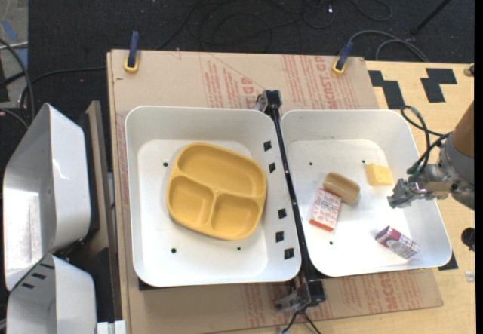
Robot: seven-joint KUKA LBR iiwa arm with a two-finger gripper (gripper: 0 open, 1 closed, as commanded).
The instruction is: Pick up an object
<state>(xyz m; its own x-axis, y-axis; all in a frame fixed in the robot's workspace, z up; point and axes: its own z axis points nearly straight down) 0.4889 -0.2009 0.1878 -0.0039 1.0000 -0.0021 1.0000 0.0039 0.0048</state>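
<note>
- Hand (400, 195) hangs over the right bin's (423, 136) right side; whether it is apart or together I cannot tell.
- Left bin (143, 174): a yellow divided plate (216, 191).
- Right bin, leftward on: red-and-white packet (326, 209), tan block (342, 187), yellow cube (379, 174), small carton (398, 242) near the front.

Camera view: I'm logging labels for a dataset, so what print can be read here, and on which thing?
Cardboard sheet under the bins: red print, upside down and mirrored, not legible.
Red-and-white packet: print too small to read.
Maroon-and-white carton: print blurred, unreadable.
Yellow divided tray: no text.
</note>
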